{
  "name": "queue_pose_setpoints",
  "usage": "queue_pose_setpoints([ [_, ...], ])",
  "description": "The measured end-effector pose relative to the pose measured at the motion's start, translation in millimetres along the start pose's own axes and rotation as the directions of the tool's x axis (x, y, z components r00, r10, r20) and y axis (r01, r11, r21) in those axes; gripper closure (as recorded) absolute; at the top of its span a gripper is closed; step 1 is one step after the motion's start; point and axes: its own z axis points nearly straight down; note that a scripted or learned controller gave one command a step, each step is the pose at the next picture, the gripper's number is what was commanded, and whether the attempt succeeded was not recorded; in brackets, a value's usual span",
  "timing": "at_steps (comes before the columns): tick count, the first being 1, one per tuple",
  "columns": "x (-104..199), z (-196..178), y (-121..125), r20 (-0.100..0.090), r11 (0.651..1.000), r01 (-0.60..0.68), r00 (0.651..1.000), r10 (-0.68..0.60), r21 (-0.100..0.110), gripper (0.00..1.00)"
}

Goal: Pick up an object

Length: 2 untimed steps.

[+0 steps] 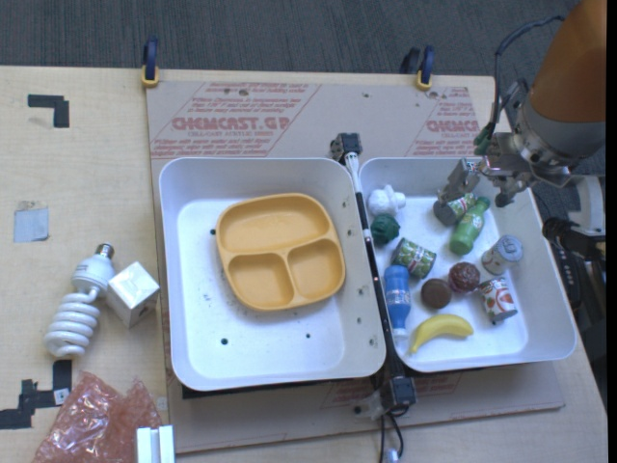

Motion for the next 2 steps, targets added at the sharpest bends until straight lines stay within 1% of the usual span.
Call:
queue_pose_setpoints([
  [1,-5,128,38,0.0,1.0,-0.002,1.0,0.002,0.001,0.0],
  [2,3,174,-15,-0.001,1.0,-0.002,1.0,0.002,0.0,0.0],
])
